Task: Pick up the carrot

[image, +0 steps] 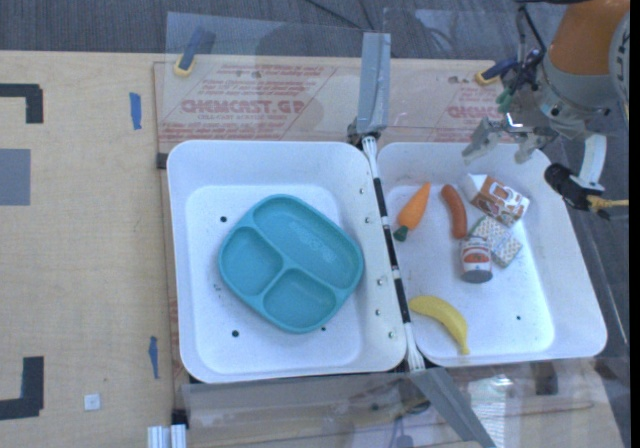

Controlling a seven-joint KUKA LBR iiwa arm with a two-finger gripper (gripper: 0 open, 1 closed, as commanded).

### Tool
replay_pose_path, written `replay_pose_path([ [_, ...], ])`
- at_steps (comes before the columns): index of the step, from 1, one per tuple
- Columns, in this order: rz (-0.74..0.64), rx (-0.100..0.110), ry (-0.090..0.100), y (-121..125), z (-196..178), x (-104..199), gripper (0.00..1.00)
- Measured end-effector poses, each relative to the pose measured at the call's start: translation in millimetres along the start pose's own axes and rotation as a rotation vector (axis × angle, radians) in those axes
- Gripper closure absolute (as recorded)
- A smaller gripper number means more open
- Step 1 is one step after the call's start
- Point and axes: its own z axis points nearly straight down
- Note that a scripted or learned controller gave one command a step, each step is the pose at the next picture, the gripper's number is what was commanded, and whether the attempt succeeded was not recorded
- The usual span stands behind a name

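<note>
Nearest, at the front edge of the right bin (pixel 590 328): banana (pixel 441 320), yellow, curved, smooth-skinned. Then, from the left: left bin (pixel 182 236), shallow white plastic with rounded corners, carrying a teal plate (pixel 290 261), glossy, split into three compartments. Across the divider, by the right bin's left edge: carrot (pixel 414 207), orange, tapered, matte, green stub toward the front, lying slantwise and touching nothing. Just beside it, a sausage (pixel 455 211), reddish, smooth, rounded at both ends. Further right, a small can (pixel 476 261) and a checkered packet (pixel 498 240), close together, then a printed carton (pixel 500 200) toward the back. Above the bin's back edge, gripper (pixel 503 148), spread apart and grasping nothing, well to the right of the carrot. Judged as the approach step, nothing lifted yet. Next move probably calls for shifting left and toward the front, turning to pinch across the carrot's narrow width, then descending without nudging the sausage. Likely slippery and prone to rolling, being round and hard.
</note>
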Motion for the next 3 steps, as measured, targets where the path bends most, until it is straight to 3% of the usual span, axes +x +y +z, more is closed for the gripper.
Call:
replay_pose_path([
  [1, 0.053, 0.0, 0.0, -0.3, 5.9, 6.9, 0.0],
  [2, -0.146, -0.001, 0.001, -1.4, 55.1, 55.1, 0.0],
  [3, -0.519, 0.007, 0.002, 0.4, 106.2, 59.2, 0.0],
])
